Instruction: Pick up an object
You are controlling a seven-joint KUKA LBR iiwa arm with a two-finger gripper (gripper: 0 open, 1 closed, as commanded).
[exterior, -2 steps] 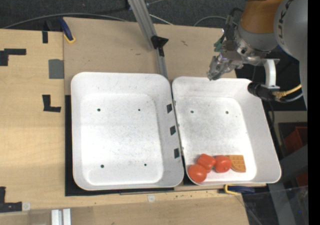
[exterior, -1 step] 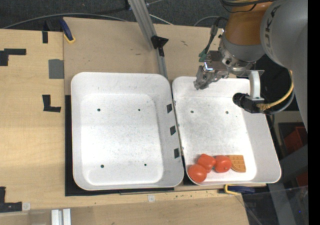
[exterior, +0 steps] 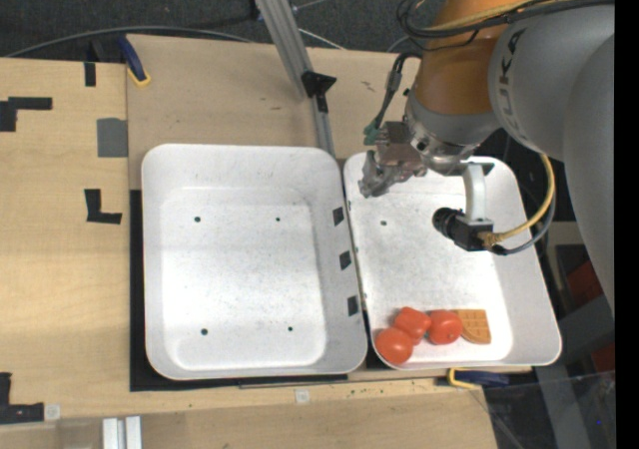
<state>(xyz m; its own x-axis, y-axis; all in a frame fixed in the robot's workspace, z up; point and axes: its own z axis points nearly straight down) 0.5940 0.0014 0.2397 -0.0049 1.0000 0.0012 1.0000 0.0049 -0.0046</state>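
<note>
In the right bin, near its front edge, lie three small items: a red-orange tomato-like piece, a second red-orange piece touching it, and a tan waffle-patterned square to their right. My gripper hangs over the far left corner of that same bin, well away from the items. Nothing shows between its fingers.
The left bin sits beside the right one, with black clips along the shared wall. A grey metal pole slants down to the bins' far edge. A black cable fitting hangs off the wrist over the right bin.
</note>
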